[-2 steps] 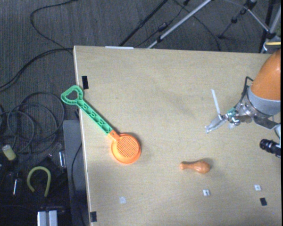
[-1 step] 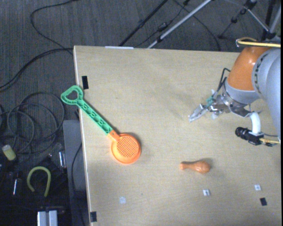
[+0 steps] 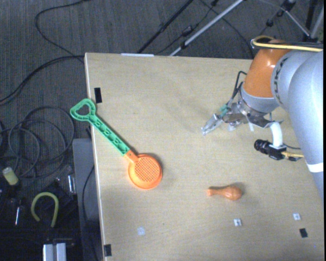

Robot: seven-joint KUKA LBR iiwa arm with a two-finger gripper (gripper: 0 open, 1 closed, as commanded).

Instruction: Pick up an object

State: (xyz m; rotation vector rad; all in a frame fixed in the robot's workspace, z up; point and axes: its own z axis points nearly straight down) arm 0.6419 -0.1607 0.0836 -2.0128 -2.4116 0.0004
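My gripper [image 3: 211, 124] hovers over the right middle of the tan bench top [image 3: 168, 91], its metal fingers pointing left. They stand slightly apart with nothing between them. A toy strainer lies at the left, with an orange mesh head [image 3: 145, 171] and a long green handle [image 3: 105, 131] running up-left past the bench edge. A small orange gourd-shaped object [image 3: 226, 192] lies on its side below the gripper, well apart from it.
The grey arm with its orange band [image 3: 263, 78] fills the right side. A black plug with a yellow lead [image 3: 269, 148] hangs beside the wrist. Cables [image 3: 27, 140] and tripod legs [image 3: 217, 15] lie on the floor beyond the bench.
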